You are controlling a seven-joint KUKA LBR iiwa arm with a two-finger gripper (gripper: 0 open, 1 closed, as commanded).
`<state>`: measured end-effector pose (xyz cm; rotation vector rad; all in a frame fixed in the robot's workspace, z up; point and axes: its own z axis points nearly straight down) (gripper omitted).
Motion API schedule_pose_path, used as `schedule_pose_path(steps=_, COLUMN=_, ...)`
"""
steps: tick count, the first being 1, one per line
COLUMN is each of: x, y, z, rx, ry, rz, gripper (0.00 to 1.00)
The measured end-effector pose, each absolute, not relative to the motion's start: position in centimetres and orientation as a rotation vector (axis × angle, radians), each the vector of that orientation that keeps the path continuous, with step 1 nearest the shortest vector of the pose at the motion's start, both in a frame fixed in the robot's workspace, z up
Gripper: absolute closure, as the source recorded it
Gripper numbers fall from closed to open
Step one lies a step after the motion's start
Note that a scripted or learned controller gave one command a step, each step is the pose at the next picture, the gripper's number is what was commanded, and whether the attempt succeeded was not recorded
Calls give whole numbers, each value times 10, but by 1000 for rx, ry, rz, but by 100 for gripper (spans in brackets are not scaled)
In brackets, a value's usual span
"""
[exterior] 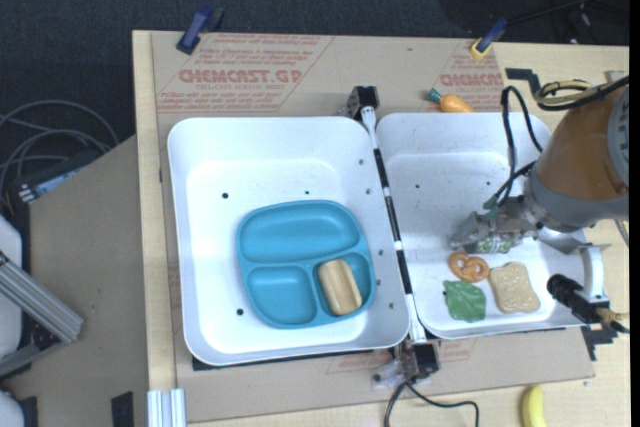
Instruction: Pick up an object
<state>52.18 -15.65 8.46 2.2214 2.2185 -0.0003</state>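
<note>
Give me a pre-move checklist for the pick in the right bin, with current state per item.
1. Targets present in the right bin: pretzel, cracker, green leaf piece. Ok.
2. Gripper over the right bin, just above the pretzel in the view. Ok.
3. Finger opening. Cannot tell.
4. Object between the fingers. Cannot tell; nothing visibly held.
5. Targets spaced for a clean pick: pretzel, cracker and leaf piece lie close together near the front wall. Not ok.
6. Left bin items out of the way: blue divided plate with bread roll. Ok.
</note>
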Motion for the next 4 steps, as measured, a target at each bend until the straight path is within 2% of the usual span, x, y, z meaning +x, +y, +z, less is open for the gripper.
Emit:
schedule_pose_path(steps=1, x=522, y=-156, z=94, rx=2221, ry=2217, rz=2, gripper=100)
schedule_pose_path(steps=2, x=524, y=-59, z=185, rx=2220, ry=2223, rz=2, gripper=100)
schedule_pose_path(steps=3, x=527, y=10, z=228, rx=2220, ry=2222, rz=2, gripper=100)
schedule_pose_path(steps=4, x=556, y=19, z=203, rx=2220, ry=2221, rz=1, gripper=100)
